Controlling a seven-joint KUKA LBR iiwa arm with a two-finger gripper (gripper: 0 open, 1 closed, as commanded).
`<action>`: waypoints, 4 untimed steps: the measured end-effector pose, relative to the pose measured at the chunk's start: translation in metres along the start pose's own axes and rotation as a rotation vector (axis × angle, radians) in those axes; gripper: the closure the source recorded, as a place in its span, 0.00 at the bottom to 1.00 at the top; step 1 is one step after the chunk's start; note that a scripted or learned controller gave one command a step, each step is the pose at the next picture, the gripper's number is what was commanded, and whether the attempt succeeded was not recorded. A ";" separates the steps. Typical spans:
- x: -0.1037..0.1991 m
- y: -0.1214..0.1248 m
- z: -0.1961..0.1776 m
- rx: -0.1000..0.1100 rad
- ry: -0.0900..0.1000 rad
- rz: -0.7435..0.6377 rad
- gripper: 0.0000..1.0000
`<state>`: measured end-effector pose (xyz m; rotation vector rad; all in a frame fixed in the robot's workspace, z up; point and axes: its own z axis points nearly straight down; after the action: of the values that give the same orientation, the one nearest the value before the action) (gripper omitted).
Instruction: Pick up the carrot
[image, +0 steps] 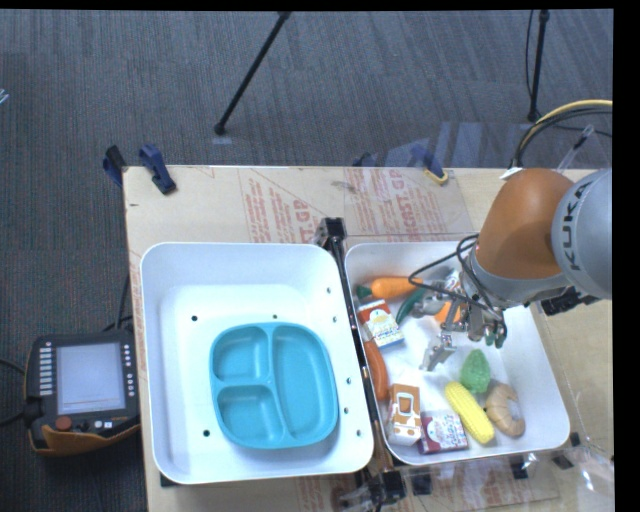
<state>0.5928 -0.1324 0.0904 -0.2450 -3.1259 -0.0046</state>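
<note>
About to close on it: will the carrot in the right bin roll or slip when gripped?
The carrot looks like smooth toy plastic, so probably stiff, light and somewhat slippery. Its tapered round shape could roll or squirt sideways. It lies near the bin's upper left wall, which may stop it.

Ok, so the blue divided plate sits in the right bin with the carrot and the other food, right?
Not quite. The camera view shows the blue divided plate in the left bin; the carrot and the other food lie in the right bin.
</note>
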 end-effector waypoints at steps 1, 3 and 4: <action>-0.001 0.002 -0.007 -0.001 0.002 -0.006 1.00; -0.002 0.005 -0.013 -0.002 0.004 -0.015 1.00; -0.002 0.006 -0.013 -0.003 0.004 -0.015 0.00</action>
<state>0.5954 -0.1268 0.1032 -0.2209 -3.1236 -0.0095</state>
